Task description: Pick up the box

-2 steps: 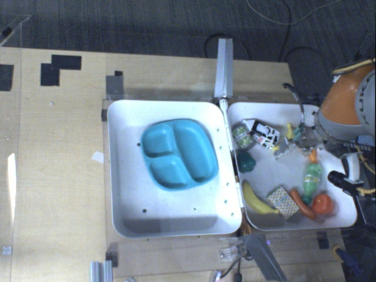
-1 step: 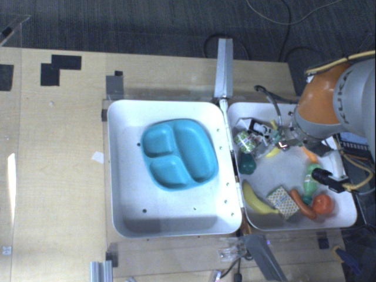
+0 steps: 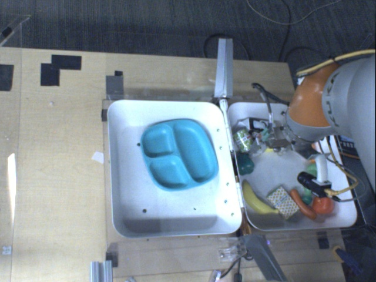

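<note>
**Small patterned box near the lower edge of the right bin, gripper well apart from it**

The box (image 3: 284,202) is small and flat, its pale top covered in a fine dotted pattern. It is turned cornerwise, so it reads as a diamond. It lies in the right bin (image 3: 273,172) near that bin's lower edge in the view, touching the right end of a banana (image 3: 256,200), with an orange thing (image 3: 304,207) just beside it on the other side. A dark teal thing (image 3: 244,164) sits against the same bin's left wall. The left bin (image 3: 126,204) holds a blue divided plate (image 3: 179,153) about in its middle. The gripper (image 3: 265,135) hangs over the upper left part of the right bin, and I cannot tell whether it is released or clenched.
</note>
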`<state>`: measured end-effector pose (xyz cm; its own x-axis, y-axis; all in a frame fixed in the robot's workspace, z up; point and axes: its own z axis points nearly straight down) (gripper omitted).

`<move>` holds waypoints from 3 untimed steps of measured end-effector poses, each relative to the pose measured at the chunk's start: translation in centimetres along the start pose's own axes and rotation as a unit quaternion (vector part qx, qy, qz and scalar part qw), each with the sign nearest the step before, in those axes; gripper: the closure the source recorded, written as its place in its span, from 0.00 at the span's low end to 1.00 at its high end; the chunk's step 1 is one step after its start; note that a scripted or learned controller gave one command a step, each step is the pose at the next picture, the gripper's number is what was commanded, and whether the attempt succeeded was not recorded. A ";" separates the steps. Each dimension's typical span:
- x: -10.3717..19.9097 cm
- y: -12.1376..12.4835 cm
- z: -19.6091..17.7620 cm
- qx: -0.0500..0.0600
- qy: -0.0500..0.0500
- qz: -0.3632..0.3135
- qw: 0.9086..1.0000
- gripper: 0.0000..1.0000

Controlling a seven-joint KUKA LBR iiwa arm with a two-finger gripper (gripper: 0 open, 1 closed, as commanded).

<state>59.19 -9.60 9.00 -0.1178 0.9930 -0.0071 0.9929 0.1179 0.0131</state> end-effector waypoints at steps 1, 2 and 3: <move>-0.7 -7.7 -1.9 0.004 0.003 0.019 1.000 0.00; -0.7 -10.4 -0.3 0.003 0.003 0.181 0.983 0.00; -0.7 -10.4 -0.3 0.003 0.003 0.181 0.983 0.00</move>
<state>48.98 -11.56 9.15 0.2436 0.9699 0.0025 0.9698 -0.2436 0.0080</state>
